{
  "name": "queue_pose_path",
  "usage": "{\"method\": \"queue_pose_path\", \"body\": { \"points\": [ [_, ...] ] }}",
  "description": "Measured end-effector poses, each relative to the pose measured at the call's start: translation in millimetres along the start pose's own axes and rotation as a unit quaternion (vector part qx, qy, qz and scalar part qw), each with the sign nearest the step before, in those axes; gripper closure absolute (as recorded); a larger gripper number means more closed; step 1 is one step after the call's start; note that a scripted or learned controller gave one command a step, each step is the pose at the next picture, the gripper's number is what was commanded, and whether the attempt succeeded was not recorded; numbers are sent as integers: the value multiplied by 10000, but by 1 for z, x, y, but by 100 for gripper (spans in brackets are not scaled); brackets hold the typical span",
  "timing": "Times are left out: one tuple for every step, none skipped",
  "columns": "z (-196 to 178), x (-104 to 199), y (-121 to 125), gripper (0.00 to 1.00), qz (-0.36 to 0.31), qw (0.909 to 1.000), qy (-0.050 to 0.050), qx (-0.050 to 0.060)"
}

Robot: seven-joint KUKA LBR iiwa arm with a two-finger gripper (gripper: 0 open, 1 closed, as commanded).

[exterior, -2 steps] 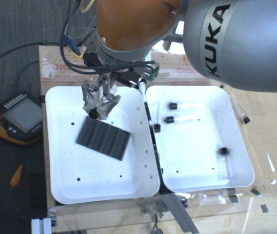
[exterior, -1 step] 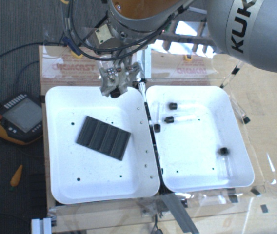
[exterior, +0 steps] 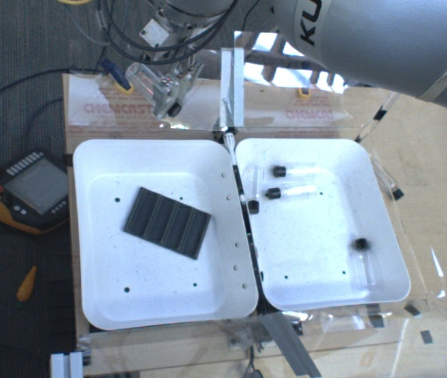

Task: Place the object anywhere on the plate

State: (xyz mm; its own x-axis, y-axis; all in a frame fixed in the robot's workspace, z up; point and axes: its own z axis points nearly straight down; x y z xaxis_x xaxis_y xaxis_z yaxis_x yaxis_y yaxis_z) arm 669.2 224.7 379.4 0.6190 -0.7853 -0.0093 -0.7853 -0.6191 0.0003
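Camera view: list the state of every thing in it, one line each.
claw: raised above the bench behind the left bin, holding nothing visible.
dark ribbed plate: flat in the left bin, turned at an angle, nothing on it.
two clear tubes with black caps: lying on their sides in the right bin, near its back.
third capped tube: lying near that bin's right wall.

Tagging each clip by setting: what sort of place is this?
Likely a robotics lab bench: a KUKA arm over two white bins, a teach pendant on the dark floor, loose cables.
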Motion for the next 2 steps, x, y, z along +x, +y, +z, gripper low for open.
{"method": "queue_pose_path", "body": {
  "points": [
    [4,-54,53,100,-1577,9875,0,-17],
    [69,-87,114,100,-3096,9509,-3,-35]
  ]
}}
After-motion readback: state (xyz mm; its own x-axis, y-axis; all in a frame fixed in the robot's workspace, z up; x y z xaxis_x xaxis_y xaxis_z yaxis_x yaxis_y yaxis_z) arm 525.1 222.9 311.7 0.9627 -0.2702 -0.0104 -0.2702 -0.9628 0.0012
